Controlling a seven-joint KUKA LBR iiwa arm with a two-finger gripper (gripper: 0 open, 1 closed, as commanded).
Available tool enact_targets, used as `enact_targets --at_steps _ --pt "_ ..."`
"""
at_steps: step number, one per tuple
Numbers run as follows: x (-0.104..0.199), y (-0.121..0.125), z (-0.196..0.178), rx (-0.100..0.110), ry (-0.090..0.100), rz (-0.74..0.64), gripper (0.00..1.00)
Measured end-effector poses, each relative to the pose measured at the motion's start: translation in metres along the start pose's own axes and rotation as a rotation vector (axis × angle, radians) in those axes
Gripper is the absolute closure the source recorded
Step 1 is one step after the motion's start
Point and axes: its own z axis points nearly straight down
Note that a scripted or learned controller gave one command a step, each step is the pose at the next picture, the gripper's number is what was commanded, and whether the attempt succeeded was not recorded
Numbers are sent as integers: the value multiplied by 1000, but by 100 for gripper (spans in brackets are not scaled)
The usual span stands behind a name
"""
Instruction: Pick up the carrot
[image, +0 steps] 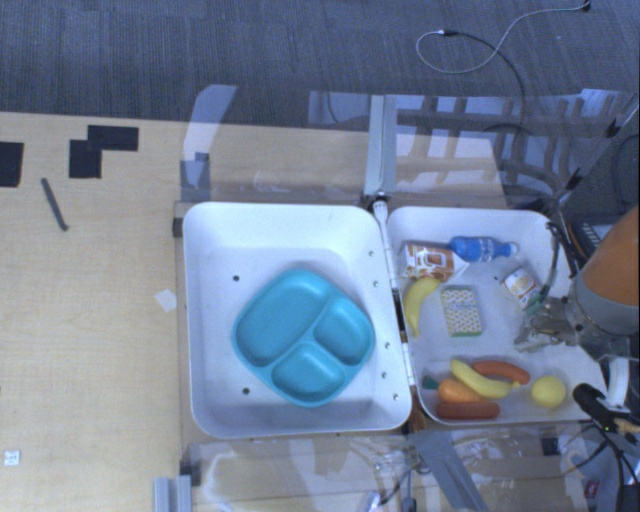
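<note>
The carrot (453, 390) is a short orange piece lying near the front edge of the right bin (480, 233), partly tucked under a yellow banana (482, 381). My gripper (541, 333) hangs low over the right side of that bin, up and to the right of the carrot and apart from it. Nothing shows in its grasp. The arm's orange band (615, 262) sits at the view's right edge.
Around the carrot lie a reddish sausage (502, 371), a darker one (467, 410) and a lemon (548, 392). Further back are a second banana (419, 300), a green sponge (461, 311), a snack pack (428, 262), a blue bottle (482, 248) and a small can (520, 284). The left bin (215, 300) holds a blue divided plate (304, 334).
</note>
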Motion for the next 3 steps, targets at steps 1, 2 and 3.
enact_targets --at_steps 1,2,3 --pt "1 2 -11 -4 -1 -6 100" --pt "2 4 -22 -9 -1 -13 100" --pt "2 -13 -1 -5 -1 97 100"
